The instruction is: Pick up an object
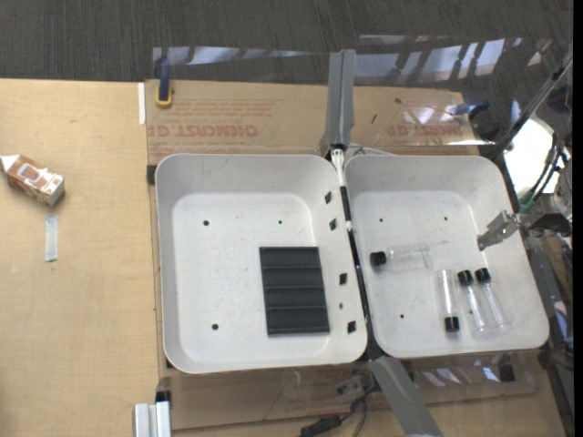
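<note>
— What lies on the table (82, 335) away from the bins?

— A small orange-and-white carton (35, 180) near the far left edge, with a pale strip (51, 239) just below it.

— And behind the bins?

— A brown cardboard sheet (228, 121) with red print, an orange-handled clamp (164, 94) at its left corner, and dark carpet (273, 16) beyond.

A dark grey ribbed carpet floor (273, 16) runs along the top. Below it, a pale plywood benchtop (73, 335) adjoins a brown printed cardboard sheet (237, 121). Glare glints on the clear plastic strip (428, 57) behind.
</note>
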{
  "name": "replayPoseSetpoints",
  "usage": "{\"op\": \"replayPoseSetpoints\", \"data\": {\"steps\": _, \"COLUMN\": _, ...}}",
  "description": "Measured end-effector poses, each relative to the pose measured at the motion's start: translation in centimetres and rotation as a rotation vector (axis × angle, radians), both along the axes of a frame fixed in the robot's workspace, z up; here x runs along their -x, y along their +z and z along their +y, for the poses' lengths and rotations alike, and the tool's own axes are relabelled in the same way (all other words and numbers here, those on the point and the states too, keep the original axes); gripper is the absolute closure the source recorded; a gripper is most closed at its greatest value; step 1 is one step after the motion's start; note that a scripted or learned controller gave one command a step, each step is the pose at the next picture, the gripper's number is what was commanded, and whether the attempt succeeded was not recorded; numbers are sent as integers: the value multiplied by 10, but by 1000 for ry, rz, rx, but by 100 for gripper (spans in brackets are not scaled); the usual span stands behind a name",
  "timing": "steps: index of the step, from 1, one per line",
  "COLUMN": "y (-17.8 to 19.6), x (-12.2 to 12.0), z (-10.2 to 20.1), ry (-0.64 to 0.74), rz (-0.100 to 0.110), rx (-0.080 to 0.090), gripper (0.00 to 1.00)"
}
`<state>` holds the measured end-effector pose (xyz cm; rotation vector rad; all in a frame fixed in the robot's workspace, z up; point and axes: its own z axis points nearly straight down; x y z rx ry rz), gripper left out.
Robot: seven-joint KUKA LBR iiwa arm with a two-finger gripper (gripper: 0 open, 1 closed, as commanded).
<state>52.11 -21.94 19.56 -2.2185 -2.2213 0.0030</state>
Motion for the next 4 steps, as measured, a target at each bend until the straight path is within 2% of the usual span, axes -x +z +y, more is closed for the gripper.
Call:
{"op": "replayPoseSetpoints", "data": {"steps": 1, "y": -106, "x": 40, "z": 7, "ry": 35, "rz": 4, "rx": -16, "gripper": 0}}
{"op": "replayPoseSetpoints", "data": {"steps": 2, "y": -97, "x": 41, "z": 4, "ry": 31, "rz": 3, "rx": -12, "gripper": 100}}
{"op": "replayPoseSetpoints", "data": {"steps": 3, "y": 22, "x": -21, "z": 68, "ry": 52, "rz": -1, "rx": 1, "gripper": 100}}
{"op": "replayPoseSetpoints", "data": {"steps": 4, "y": 11, "x": -34, "z": 130, "ry": -32, "rz": 1, "rx": 1, "gripper": 100}}
